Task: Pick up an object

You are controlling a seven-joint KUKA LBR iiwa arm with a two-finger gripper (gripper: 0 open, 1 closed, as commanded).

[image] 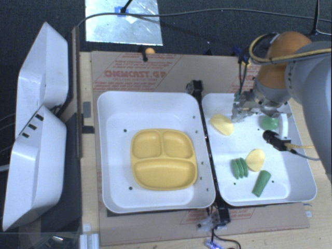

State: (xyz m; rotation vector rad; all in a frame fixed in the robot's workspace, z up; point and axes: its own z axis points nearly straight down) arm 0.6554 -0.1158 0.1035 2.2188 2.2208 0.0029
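Dark carpet is surrounding the bench, and a brown cardboard sheet (155, 69) with red print reading "CHEMCAST" is lying under the two shallow white bins. We are seeing the left white bin (111, 139) holding a yellow plastic tray with three compartments (163, 158), lying flat near the bin's middle.

We are watching the grey arm with its orange band (282, 61) reaching in from the right over the right white bin (298, 185). Its two-finger gripper (239, 110) is hanging low over the far part of that bin, just beside a pale yellow flat oval piece (222, 124), whose long axis is running from upper left to lower right. Whether the claw is spread or clenched we cannot tell, and nothing is showing between its tips.

Further right, a light green rounded piece (270, 123) is lying partly hidden by the wrist. Nearer the front, a dark green ribbed piece (239, 168) is lying with its ridges running roughly front to back, touching or just beside a pale yellow rounded piece (255, 160). A green cylinder-shaped piece (261, 183) is lying near the front, its long axis tilting from lower left to upper right

A shiny silver square sheet (123, 13) is lying on the carpet beyond the bench
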